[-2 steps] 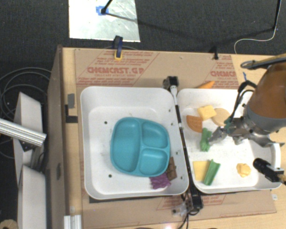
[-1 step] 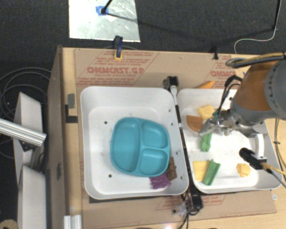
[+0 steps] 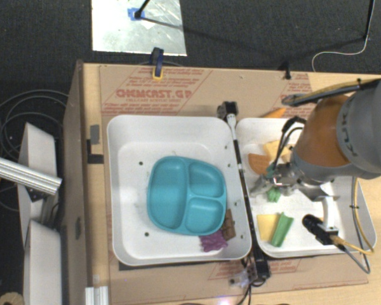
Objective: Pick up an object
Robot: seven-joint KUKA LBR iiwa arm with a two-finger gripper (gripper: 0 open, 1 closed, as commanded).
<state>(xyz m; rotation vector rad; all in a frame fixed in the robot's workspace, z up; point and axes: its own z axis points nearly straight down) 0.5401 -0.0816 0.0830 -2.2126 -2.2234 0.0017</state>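
The gripper is low in the right bin, close to that bin's inner wall, and whether it is open or closed on anything I cannot tell, since the wrist and the bulk of the arm hide it from above. The likeliest thing to pick is the small green piece, just below the gripper and perhaps touching it. A yellow wedge and a longer green block lie side by side a little nearer the camera. An orange piece sits just beyond the gripper, against the wall. The main risk, as I judge it, is a pinch that catches only an edge of the small piece, so that it squirts out or tips against the wall. The crowding adds to this, because a descent slightly off could nudge the orange piece or strike the bin wall. The toys look like smooth, hard plastic with rounded edges, which would give little purchase, and the wedge's sloped faces would be worse. The bins are glossy white, shallow, with rounded corners. Well to the left of the gripper, the left bin holds a teal divided plate, matte and smooth, with a crinkly purple thing and a dark brown lump at its near edge. Printed brown cardboard covers the tabletop under both bins
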